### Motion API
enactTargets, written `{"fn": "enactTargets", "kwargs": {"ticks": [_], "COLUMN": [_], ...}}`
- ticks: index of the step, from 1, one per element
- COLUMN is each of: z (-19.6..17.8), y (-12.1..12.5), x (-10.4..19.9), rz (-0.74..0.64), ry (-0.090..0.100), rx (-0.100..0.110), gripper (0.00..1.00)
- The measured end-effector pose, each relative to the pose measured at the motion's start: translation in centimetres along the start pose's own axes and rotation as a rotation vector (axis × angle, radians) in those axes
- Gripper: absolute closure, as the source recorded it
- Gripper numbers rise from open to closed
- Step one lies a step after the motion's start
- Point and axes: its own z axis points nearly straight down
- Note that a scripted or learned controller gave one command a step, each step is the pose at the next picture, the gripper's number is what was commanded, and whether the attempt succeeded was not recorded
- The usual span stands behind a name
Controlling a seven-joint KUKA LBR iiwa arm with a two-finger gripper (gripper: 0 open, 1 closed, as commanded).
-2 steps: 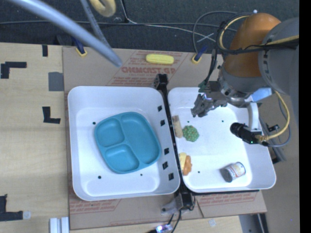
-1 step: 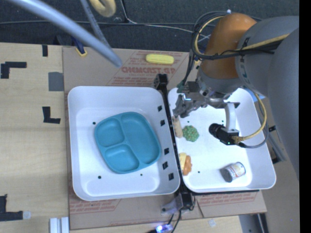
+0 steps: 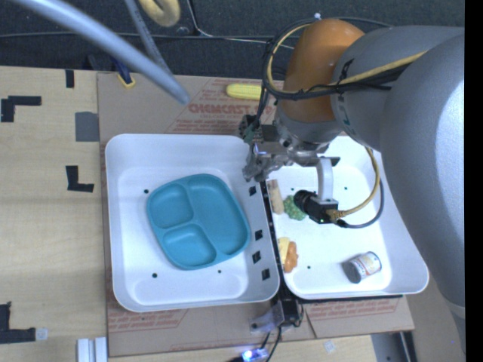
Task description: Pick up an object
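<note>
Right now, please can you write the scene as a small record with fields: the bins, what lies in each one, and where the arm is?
left bin: holds a blue divided plate, lying flat
right bin: holds a small can on its side near the front, an orange-yellow item by the left wall, a green item farther back
arm: reaches in from the right, over the back of the right bin
hand: low near the divider between the bins; grasp cannot be told
behind bins: a yellow banana-like object on the cardboard

yellow banana [image 3: 243, 91] on cardboard sheet [image 3: 204, 108]
</note>
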Motion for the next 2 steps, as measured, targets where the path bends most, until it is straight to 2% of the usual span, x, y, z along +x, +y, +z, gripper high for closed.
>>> {"fn": "enactTargets", "kwargs": {"ticks": [1,2], "z": [-1.1,-1.04], "y": [1.21,1.16], "x": [4.9,4.6], "rz": [-0.001,0.003], "ry": [0.001,-0.001], "rx": [-0.002,0.0], "gripper": [1.0,0.0]}}
